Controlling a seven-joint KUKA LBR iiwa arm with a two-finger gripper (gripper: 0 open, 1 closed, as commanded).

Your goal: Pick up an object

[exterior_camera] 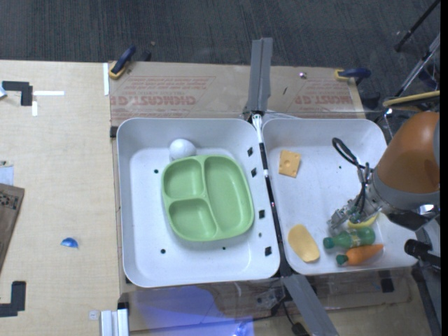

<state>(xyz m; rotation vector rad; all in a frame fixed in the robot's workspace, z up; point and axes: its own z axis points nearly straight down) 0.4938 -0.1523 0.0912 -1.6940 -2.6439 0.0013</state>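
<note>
The end effector [348, 219] sits low in the right bin [318, 187], at a cluster of a yellow item [364, 222], a green toy [348, 241] and a carrot [362, 255]. Whether it is released or clenched cannot be told; the arm's wrist [413, 161] hides much of it.

Risks, as judged:
- Crowding: the three items touch, so a closing grasp may pinch two or push one aside.
- The bin wall lies near, limiting approach.
- Rounded shapes may slip out on lift.

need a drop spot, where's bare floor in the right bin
Bare floor lies in the right white bin between the orange cheese-like wedge and the yellow oval piece. It is crowded near the gripper, green bottle and orange carrot.
</note>
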